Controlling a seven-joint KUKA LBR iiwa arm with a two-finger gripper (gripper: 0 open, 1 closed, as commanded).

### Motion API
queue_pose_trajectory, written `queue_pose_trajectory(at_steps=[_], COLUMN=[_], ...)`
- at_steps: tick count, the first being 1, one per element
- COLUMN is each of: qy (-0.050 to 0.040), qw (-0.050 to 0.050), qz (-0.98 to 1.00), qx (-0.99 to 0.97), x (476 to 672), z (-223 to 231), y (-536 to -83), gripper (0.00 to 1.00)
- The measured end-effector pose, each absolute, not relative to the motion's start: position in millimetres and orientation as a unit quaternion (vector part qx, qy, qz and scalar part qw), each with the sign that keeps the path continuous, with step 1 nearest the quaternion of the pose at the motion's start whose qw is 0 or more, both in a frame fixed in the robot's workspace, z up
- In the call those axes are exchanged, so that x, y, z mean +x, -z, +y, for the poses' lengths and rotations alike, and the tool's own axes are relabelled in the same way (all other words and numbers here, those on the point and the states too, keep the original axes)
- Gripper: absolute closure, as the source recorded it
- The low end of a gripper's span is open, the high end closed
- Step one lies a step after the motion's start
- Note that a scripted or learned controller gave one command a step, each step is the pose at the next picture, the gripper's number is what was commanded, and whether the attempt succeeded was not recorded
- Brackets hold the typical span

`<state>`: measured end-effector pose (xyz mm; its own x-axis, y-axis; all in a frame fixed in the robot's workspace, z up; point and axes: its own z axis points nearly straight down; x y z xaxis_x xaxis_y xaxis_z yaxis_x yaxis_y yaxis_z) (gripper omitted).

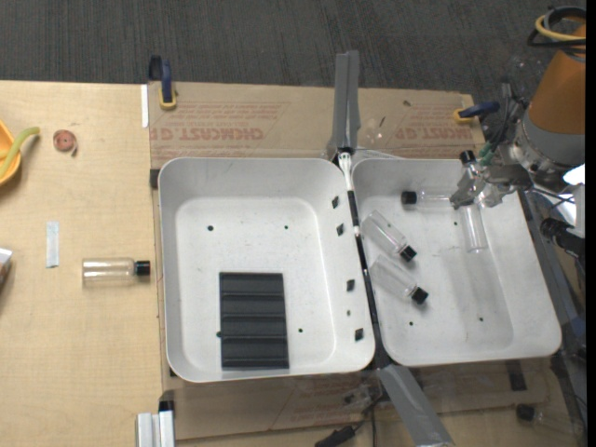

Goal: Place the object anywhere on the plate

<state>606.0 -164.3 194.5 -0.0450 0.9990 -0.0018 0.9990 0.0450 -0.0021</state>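
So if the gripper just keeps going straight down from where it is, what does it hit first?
The gripper hangs over the right bin, with a clear vial directly at its tip. It would probably meet that vial first, then the bin floor; depth is hard to judge from this slant.

left bin (186, 277): open floor around the black ribbed plate (252, 320) at lower centre. right bin (531, 338): clear vials (389, 235) crowd its left; lower right lies free.

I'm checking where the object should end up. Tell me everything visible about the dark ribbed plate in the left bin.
The dark plate is a near-black rectangle with crosswise ridges across its top, looking like matte plastic or rubber. It lies flat on the floor of the left bin, toward the near edge, its long side running front to back. Nothing rests on it.
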Motion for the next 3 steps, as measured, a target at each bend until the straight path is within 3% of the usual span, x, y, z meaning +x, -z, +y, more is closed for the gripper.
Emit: queue_pose_trajectory(at_steps=[1, 2, 3], qy=[-0.0012, -0.0008, -0.0009], qw=[0.0, -0.001, -0.001], qz=[-0.723, -0.764, -0.691], qx=[-0.691, -0.645, -0.723], x=[606.1, 655.2, 659.3], z=[-164.3, -223.1, -222.2], y=[-194.8, -231.2, -329.5], gripper=[0.0, 0.0, 0.0])
